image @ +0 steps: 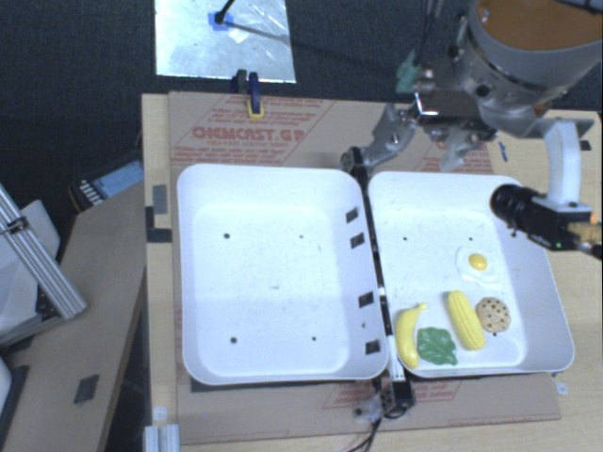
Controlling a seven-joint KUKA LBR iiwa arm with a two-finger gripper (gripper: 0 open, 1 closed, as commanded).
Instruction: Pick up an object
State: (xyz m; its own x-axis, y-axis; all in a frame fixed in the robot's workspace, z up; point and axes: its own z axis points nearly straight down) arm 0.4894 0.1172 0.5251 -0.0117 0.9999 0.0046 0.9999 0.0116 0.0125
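Observation:
Several small toys lie in the front right part of the right bin [424,224]: a fried egg [477,263], a brown cookie [493,314], a yellow corn cob [464,319], a banana [409,334] and a green leaf [437,346]. The banana leans against the bin's left wall, and the leaf touches it. My gripper [412,156] hangs over the back edge of the right bin, well behind the toys. It is open, its fingers spread wide with nothing between them. One finger [377,147] reaches down-left toward the divider between the bins.
The left bin [268,271] sits beside the right one, with black clips [366,299] along the shared wall. A black device on a white bracket [532,215] overhangs the right bin's right rim. A foil sheet [226,26] lies behind the bench.

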